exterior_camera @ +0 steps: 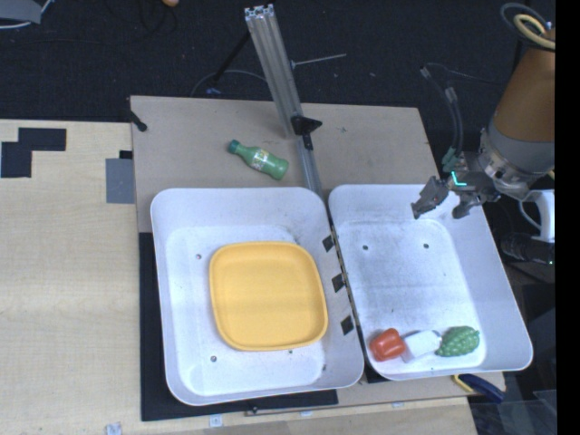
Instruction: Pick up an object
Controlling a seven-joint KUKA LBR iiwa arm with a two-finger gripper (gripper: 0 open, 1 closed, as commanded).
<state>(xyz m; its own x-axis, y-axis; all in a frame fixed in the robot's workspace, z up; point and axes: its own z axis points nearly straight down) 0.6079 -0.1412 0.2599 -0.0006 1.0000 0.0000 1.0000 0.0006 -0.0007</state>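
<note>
Gripper: gripper (444,198) hangs over the far right corner of the right bin (412,270), fingers spread apart, nothing between them.
Arm: grey arm (524,120) enters from the right.
Right bin, near edge: red pepper (387,343), white block (420,343) and green bunch (458,341) in a row, left to right, each touching or just beside the next; well apart from the gripper.
Left bin: left bin (177,270) carries a yellow plate (267,294) at its middle.
Bench, far side: green bottle (258,159) lies on its side beyond the left bin; metal rail (281,66) slants up just right of it.
</note>
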